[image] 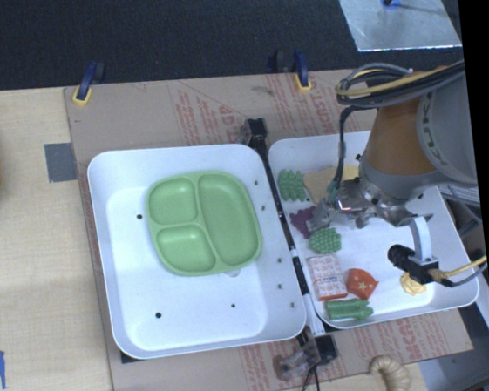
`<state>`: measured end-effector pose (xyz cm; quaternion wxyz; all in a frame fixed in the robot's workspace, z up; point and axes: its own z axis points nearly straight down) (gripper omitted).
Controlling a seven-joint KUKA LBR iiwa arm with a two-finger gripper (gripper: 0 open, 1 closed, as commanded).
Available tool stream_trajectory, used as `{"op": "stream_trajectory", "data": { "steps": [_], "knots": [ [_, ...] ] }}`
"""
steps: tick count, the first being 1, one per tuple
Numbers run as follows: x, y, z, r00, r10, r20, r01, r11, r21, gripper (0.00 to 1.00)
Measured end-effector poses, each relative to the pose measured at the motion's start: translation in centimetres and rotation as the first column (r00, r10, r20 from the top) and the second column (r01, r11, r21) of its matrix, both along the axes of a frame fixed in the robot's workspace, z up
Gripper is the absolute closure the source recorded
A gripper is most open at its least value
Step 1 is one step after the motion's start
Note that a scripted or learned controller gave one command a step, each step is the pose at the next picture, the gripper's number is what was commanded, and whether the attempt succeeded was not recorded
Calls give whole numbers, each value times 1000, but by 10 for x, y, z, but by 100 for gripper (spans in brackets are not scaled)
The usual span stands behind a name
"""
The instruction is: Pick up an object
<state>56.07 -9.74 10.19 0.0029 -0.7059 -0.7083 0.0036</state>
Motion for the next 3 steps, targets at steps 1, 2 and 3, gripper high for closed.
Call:
{"op": "stream_trajectory", "data": {
  "steps": [1,2,3],
  "knots": [
    [7,3,34,1000,0,9,0,1000,1,0],
    [-68,-6,7,1000,-2,-4,2,1000,3,0],
    [-87,-28,6,1000,-2,2,2,1000,2,0]
  ]
}}
